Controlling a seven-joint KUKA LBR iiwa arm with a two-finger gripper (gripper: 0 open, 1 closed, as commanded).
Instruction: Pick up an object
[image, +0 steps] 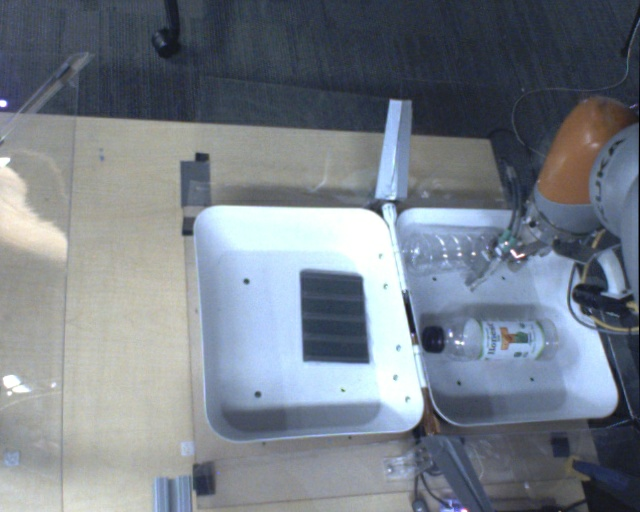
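In the right bin (590, 395) a clear plastic bottle (490, 340) with a black cap and an orange-green label lies on its side, cap pointing left. A second clear, label-free bottle (450, 250) lies along the bin's far wall. My gripper (497, 260) is low over the far part of this bin, at the right end of that clear bottle and above the labelled one. In the left bin (230, 300) a dark ribbed rectangular block (334, 316) lies flat near the middle.
The grey arm with its orange band (580, 160) comes in over the right bin's far right corner. A grey upright post (394, 150) stands behind the seam between the bins. Cables (600, 300) hang by the right bin's right wall.
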